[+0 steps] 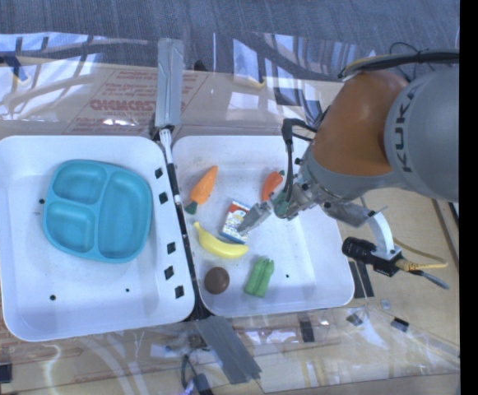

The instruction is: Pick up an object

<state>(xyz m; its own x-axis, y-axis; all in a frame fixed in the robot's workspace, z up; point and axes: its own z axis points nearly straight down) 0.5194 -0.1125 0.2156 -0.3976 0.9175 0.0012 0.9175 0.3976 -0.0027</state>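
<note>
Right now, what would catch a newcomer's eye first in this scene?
Likely the big grey and orange arm reaching in from the right, its end effector low over the right bin, beside a small box. Next, the blue divided plate alone in the left bin, and the yellow banana.

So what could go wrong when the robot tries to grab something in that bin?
The gripper sits right by the small carton, and the banana lies against the carton's lower side. A grab there might nudge the banana or catch both things at once. The carton also looks tilted, so it could slip or tip instead of lifting cleanly. And the right bin is crowded: two carrots, a green pepper and a brown ball are nearby to bump.
</note>
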